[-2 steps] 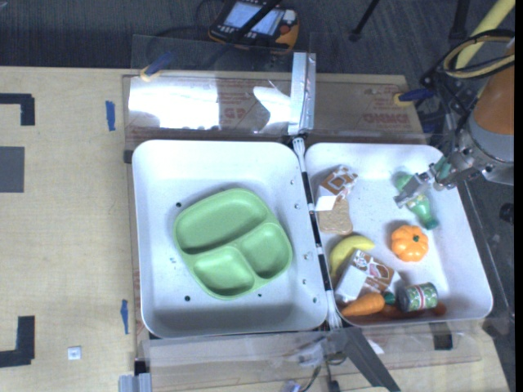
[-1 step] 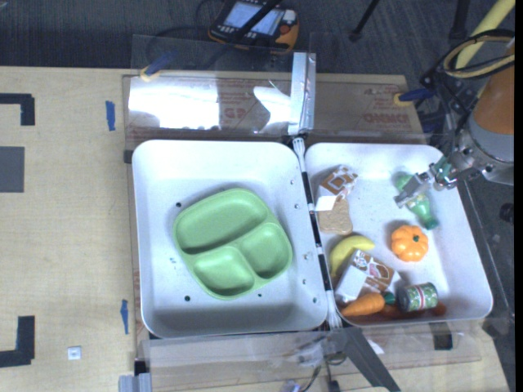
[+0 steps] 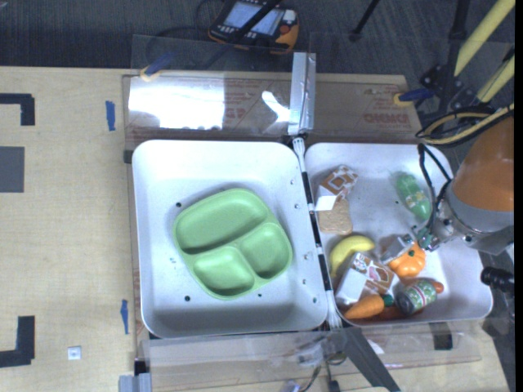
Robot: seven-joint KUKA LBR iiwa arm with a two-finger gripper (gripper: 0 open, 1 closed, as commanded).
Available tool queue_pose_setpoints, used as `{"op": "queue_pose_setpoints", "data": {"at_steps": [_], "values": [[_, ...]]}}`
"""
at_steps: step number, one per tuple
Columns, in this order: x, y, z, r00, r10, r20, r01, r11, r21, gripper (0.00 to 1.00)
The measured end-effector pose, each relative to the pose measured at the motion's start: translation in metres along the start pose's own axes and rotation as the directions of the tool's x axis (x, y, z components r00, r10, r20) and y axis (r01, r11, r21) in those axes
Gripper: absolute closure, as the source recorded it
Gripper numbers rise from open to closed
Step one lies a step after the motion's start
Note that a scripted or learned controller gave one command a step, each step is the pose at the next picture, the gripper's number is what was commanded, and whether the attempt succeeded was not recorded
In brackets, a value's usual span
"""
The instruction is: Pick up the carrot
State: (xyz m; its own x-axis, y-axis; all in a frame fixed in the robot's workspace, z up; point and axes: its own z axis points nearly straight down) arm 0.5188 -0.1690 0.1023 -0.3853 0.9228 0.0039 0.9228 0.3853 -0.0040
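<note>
Seemingly light, stiff and smooth, the carrot point(image 3: 365, 307) lay at the front of the right bin point(image 3: 478, 296), touching a small carton point(image 3: 359, 280) and a bottle point(image 3: 418, 296). Its thicker middle looked the safest hold. The gripper point(image 3: 426, 239) hovered farther back, beside an orange toy point(image 3: 408, 261).

Evenly and brightly lit from above, with no hard shadows. Strong glare on the clear plastic sheet point(image 3: 214, 104) behind the bins, blown out to white across its left part. Soft sheen on the left bin point(image 3: 155, 219) and on the green tray point(image 3: 233, 242), faint shading beneath the tray's lower edge. Dim, dull carpet floor point(image 3: 82, 15) at the top. Overall soft focus and low resolution; small items in the right bin point(image 3: 470, 296) smeared, labels unreadable. Arm's orange band point(image 3: 490, 174) blurred at the right. Slight compression noise along the edges.
</note>
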Motion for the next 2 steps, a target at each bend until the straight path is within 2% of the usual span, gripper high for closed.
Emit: {"op": "queue_pose_setpoints", "data": {"at_steps": [1,2], "values": [[0.000,-0.001,-0.006,1.000,0.003,-0.002,-0.003,1.000,0.002,1.00],[0.040,0.023,-0.082,0.999,0.041,0.001,-0.041,0.999,0.000,1.00]]}}
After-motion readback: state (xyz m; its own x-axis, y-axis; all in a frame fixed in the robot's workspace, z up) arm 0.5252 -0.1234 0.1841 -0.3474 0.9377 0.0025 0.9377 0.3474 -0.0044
